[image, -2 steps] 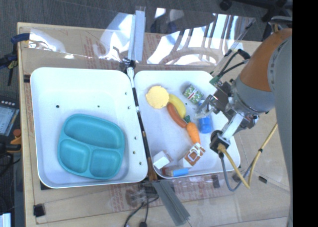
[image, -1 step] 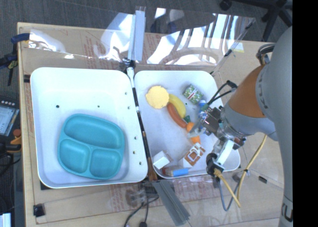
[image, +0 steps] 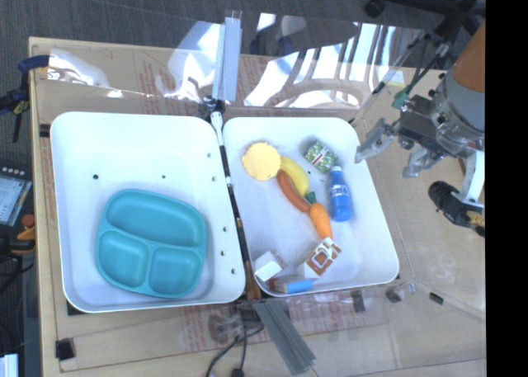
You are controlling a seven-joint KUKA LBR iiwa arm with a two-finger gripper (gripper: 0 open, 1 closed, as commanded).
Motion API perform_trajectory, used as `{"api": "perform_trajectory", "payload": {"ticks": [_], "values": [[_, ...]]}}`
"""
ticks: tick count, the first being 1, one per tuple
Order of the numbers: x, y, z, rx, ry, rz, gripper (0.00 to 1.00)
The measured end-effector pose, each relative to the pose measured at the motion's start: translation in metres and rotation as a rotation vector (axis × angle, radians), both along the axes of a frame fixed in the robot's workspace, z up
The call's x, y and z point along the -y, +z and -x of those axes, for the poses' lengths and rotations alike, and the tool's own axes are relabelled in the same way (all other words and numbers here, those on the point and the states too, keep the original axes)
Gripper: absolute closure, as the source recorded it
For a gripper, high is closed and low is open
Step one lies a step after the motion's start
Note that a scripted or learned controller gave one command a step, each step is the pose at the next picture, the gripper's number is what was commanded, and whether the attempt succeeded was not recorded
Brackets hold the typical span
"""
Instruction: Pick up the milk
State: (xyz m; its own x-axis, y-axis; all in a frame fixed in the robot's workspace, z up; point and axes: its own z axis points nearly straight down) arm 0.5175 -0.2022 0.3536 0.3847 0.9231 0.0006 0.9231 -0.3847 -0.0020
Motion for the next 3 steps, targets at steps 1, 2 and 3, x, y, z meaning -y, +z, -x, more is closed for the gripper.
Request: {"api": "perform_trajectory", "payload": {"ticks": [1,2,3], "values": [[-0.007,-0.129,0.030,-0.002,0.093,0.001,0.00],[-0.049,-0.245,-0.072,-0.004,0.184,-0.001,0.00],[-0.099,-0.264,-0.005,-0.005,-0.080,0.000,0.00]]}}
